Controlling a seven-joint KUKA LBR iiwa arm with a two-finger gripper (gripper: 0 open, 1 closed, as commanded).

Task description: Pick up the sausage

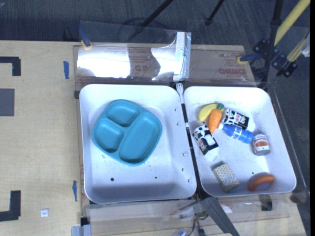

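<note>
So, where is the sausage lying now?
The sausage lies in the right bin, near its front right corner, right of the patterned block and below the small can.

Setup sits on a light wood bench point(34, 146) with black corner marks and a few bits of blue tape point(66, 69) stuck along it. Behind that the floor is dark blue-grey carpet point(98, 4), with black tripod legs point(221, 4) crossing over it. There's a yellow pole point(294, 14) slanting in at the top right. Light is bright, glaring off a shiny clear panel point(128, 58) at the back.
</note>
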